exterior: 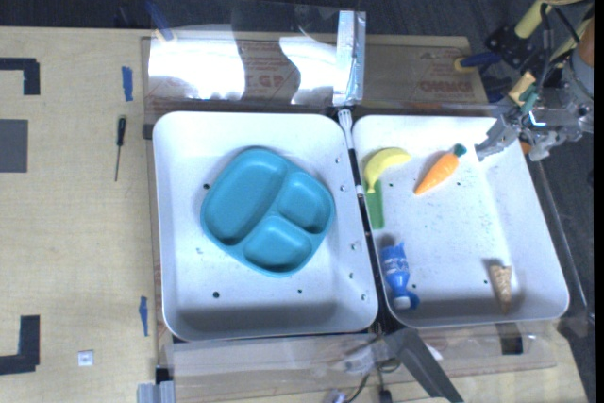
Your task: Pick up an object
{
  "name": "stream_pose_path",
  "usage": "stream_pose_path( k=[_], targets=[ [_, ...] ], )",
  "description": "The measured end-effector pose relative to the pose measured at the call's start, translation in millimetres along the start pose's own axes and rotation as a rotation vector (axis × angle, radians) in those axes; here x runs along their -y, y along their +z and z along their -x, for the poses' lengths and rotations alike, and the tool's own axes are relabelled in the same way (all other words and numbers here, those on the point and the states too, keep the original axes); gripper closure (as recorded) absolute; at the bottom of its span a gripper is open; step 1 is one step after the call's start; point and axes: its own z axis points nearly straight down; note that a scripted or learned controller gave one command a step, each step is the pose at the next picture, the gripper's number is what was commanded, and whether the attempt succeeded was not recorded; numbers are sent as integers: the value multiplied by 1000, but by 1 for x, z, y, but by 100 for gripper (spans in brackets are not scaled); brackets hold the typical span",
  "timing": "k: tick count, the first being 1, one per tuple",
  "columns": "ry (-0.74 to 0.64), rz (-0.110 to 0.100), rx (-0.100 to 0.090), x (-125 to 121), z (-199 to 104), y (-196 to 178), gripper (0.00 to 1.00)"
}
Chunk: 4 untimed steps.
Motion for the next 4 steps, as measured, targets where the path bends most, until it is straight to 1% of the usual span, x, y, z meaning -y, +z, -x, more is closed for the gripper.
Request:
stream_pose_path(
  k=[1,2,3,4],
  targets=[
    [63,-10,-2,-53,-68,93,0],
    [137,7,1,-38,-46,183,0],
    [138,11,2,-39,-45,171,100],
    [63,6,-2,27,-107,82,100]
  ],
)
